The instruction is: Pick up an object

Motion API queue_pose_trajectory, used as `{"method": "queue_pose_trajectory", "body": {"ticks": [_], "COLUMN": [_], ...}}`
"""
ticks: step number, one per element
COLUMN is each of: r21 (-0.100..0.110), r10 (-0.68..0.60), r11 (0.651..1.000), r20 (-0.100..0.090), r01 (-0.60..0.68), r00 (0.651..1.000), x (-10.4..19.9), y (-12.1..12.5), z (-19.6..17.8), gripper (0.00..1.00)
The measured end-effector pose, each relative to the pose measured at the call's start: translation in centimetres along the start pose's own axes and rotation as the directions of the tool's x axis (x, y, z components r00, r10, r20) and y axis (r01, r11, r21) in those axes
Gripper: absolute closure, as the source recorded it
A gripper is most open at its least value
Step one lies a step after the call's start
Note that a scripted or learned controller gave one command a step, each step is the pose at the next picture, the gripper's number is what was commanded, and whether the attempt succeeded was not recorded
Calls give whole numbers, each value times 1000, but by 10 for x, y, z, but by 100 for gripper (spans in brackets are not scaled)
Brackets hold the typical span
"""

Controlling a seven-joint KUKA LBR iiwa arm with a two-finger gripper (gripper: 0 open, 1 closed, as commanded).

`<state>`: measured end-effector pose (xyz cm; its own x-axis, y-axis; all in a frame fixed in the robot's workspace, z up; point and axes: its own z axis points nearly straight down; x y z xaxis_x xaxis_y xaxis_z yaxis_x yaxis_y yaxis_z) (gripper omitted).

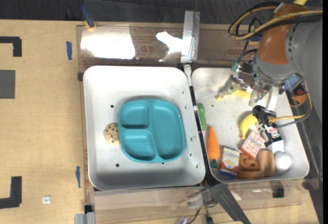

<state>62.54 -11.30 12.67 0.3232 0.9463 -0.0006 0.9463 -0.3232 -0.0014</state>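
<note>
Two bins on the bench: the claw [241, 87] hangs spread and holding nothing over the right bin [225, 77], just above a yellow banana [247, 123]; a teal divided plate [152, 129] fills the left bin [97, 115].

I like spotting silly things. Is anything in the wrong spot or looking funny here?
A cookie lies on the floor of the left bin, touching the outer edge of the teal plate instead of sitting in one of its compartments. The toys in the right bin are heaped in its near corner.
</note>
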Motion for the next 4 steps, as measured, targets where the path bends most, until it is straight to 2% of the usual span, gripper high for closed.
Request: {"method": "queue_pose_trajectory", "body": {"ticks": [1,2,3,4], "r21": [-2,-8,-5,-5], "r10": [-190,-190,-191,-196], "r11": [982,982,981,981], "r20": [-1,-1,4,0], "r01": [190,190,191,196], "r00": [982,982,982,981], "x": [-13,-12,-96,-92], "y": [3,5,-26,-26], "z": [40,28,40,40], "gripper": [0,100,100,0]}}
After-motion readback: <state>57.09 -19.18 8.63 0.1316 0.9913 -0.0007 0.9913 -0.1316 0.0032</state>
